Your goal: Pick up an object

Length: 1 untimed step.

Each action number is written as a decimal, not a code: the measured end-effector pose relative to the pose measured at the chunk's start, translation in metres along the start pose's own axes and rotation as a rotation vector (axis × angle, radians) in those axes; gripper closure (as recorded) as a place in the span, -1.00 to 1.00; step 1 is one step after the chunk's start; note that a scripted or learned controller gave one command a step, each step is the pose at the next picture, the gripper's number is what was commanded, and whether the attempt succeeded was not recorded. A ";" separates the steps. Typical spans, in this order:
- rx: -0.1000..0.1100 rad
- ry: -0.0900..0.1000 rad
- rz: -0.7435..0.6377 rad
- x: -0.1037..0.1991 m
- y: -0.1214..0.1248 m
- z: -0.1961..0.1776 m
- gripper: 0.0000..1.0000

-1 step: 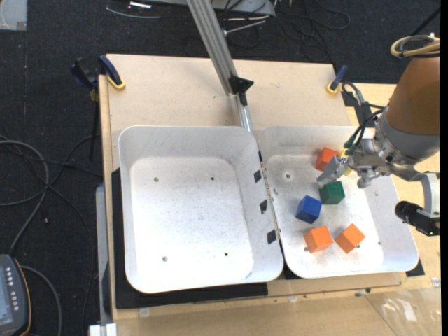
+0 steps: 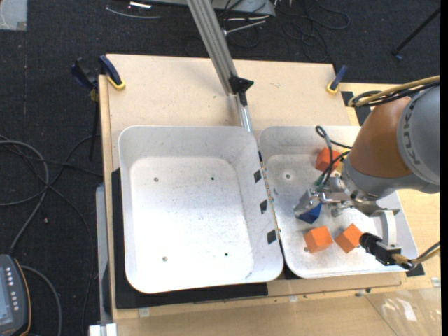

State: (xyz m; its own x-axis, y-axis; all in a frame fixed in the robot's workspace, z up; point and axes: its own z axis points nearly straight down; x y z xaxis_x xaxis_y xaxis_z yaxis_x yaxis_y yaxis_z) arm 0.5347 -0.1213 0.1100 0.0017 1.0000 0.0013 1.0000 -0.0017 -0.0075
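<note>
- Dark carpeted floor all round, cables trailing at 9 and 12 o'clock; pale wooden bench point(image 2: 182, 93) in the middle, clamped at its far corners with yellow-tipped clamps point(image 2: 112, 74).
- Two shallow white bins side by side on the bench: left bin point(image 2: 185, 205) speckled, nothing lying in it; right bin point(image 2: 287, 166) carrying all the objects.
- Grey metal pole point(image 2: 213, 37) slanting down from 12 o'clock to the seam between the bins.
- Grey arm point(image 2: 399, 145) with its orange band entering from 3 o'clock, wrist bent low over the right bin.
- Gripper point(image 2: 316, 203) down near the middle of the right bin, pointing toward 9 o'clock; finger spread not readable from this angle, and nothing visibly lodged between them.
- Blue object point(image 2: 309, 214) just beside or under the gripper tip; contact cannot be told, shape unclear.
- Orange cube point(image 2: 318, 239) at 6 o'clock of the gripper, near but apart from it.
- Second orange block point(image 2: 348, 239) just at 3 o'clock of the cube, partly under the wrist hardware.
- Third orange piece point(image 2: 323, 159) at 12 o'clock of the gripper, near the bin's far wall, half hidden by a black cable.
- Step judged: descent or grasp attempt on the blue object, nothing yet lifted.
- Next move likely calls for a firm close on the blue object, then a straight lift clear of the orange cube; risk of a slip or an empty close.
</note>
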 end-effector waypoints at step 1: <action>-0.008 -0.001 0.000 0.000 0.002 -0.014 1.00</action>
State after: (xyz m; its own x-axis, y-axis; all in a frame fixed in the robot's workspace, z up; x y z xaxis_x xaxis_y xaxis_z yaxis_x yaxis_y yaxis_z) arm 0.5368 -0.1211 0.1244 0.0013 1.0000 0.0001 1.0000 -0.0013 0.0004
